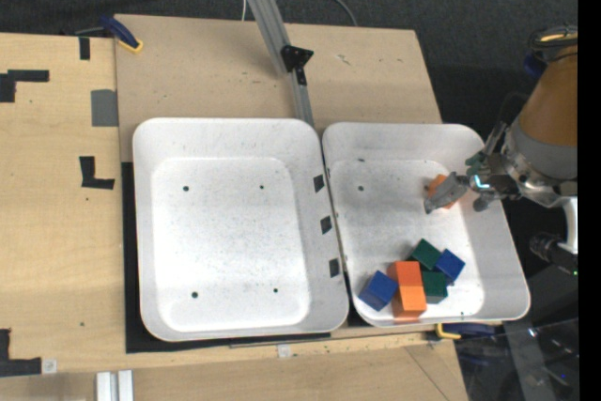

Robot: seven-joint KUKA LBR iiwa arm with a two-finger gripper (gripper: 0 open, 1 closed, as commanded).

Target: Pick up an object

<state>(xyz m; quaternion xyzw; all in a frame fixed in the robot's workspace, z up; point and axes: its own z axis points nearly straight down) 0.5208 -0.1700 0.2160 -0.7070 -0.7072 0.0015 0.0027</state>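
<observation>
Blocks cluster at the near edge of the right shallow white plastic bin point(498, 230): a blue cube point(378, 289), an orange rectangular block point(409, 286), two dark green cubes point(430, 269), and a second blue cube point(450, 264), all touching. Farther back, the jaws point(449, 192) pinch a small orange block point(438, 184) above the bin floor. Judged risk: the grip looks shallow; lifting may let it slip. The left white bin point(141, 202) sits beside, on the desk point(216, 61).

One fixed camera looks down slantwise on both white bins point(230, 131).
</observation>
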